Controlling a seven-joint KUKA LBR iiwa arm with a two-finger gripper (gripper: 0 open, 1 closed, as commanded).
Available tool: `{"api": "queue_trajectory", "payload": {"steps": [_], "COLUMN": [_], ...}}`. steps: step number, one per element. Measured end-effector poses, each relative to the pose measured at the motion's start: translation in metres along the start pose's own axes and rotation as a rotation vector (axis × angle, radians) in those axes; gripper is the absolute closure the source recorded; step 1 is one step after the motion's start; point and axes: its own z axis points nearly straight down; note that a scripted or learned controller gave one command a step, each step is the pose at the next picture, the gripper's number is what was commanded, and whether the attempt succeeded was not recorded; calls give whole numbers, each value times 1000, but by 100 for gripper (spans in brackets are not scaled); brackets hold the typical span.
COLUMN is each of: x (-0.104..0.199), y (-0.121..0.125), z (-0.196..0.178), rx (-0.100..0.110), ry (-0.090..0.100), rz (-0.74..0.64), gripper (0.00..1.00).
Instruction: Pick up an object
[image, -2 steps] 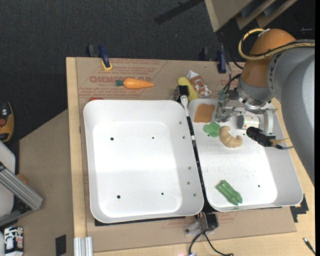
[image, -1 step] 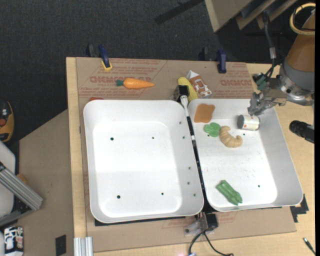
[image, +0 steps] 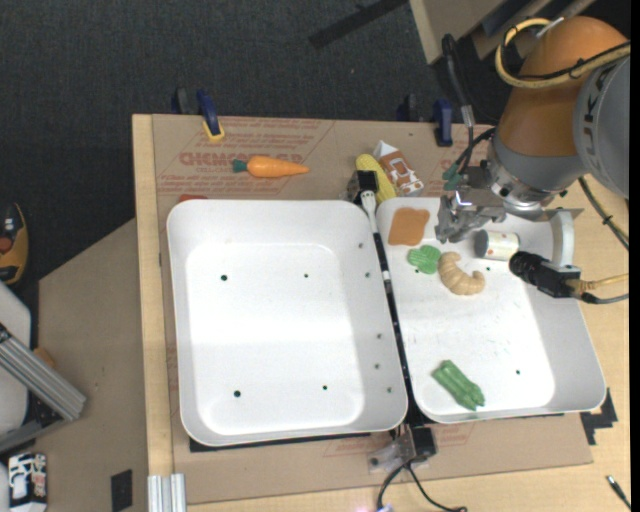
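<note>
Dark carpet is surrounding a brown cardboard-topped bench (image: 160, 300) on which we are seeing two shallow white plastic bins lying side by side. We are looking at the left bin (image: 200, 330) with nothing showing in it, while the right bin (image: 560, 380) is holding the candidates: a flat tan toast-shaped piece (image: 408, 226) at its far left, a small green leafy lump (image: 424, 260) just near of it, a beige curved croissant-like piece (image: 462, 275) touching that lump, a small white cylinder (image: 497, 243) further right, and a green ridged pod (image: 458, 385) well apart near the near edge. An orange toy carrot (image: 272, 168) and a yellow banana-shaped piece (image: 370, 172) are lying outside on the cardboard, beyond the bins. We are watching the grey arm's gripper (image: 455, 222) hanging over the far part of the right bin, just beside the toast piece and above the croissant; we cannot tell whether it is released or clenched. Nothing is visibly lifted, so we are judging the pick as not yet done.
</note>
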Motion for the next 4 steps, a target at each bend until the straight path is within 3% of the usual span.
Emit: {"api": "queue_trajectory", "payload": {"steps": [1,2,3,4], "x": [60,109,170,252], "y": [-51,-99,-52,-39], "z": [46,43,-39,-14], "rx": [7,4,-14,-5], "ry": [2,0,1,0], "rz": [0,1,-2,-2], "gripper": [100,100,100,100]}}
